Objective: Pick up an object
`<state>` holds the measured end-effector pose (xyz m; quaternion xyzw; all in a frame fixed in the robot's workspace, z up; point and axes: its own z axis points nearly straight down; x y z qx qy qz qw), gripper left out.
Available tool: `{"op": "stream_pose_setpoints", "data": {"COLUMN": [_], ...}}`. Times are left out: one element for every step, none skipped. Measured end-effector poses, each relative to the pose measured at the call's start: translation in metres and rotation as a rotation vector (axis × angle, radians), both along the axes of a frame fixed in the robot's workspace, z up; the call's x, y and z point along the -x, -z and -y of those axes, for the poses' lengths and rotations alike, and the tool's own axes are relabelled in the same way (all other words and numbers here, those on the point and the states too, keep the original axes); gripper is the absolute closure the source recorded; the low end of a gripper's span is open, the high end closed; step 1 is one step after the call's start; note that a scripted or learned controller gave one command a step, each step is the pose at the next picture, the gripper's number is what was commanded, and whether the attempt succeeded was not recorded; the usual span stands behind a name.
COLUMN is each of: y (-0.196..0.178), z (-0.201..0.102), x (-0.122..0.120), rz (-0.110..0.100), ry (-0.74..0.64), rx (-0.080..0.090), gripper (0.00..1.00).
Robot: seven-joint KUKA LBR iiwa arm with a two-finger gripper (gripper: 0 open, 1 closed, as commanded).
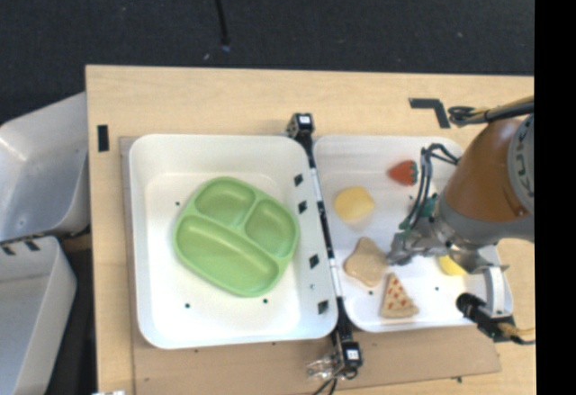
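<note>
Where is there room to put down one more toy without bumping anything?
Most room is in the left bin: bare white floor all around the green divided plate, widest along the front edge and left wall. The right bin is crowded: yellow ball, red piece, toast, pizza slice and the gripper. Only its back left corner is bare.

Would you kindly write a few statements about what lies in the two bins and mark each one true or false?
1. The green divided plate lies in the left bin. True.
2. The pizza slice sits in the left bin. False: it lies in the right bin, beside the toast piece.
3. The red strawberry rests near the right bin's far edge. True.
4. The yellow round item rests on the green plate. False: it lies on the right bin's floor.
5. The gripper is over the right bin. True.
</note>
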<state>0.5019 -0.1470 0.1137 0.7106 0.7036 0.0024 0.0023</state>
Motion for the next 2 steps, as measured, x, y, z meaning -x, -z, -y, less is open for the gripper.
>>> {"op": "stream_pose_setpoints", "data": {"y": [-0.064, -0.107], "z": [0.004, 0.002], "x": [-0.001, -0.002], "rz": [0.001, -0.001], "ry": [-0.011, -0.013], "rx": [0.002, 0.002], "gripper": [1.0, 1.0]}}
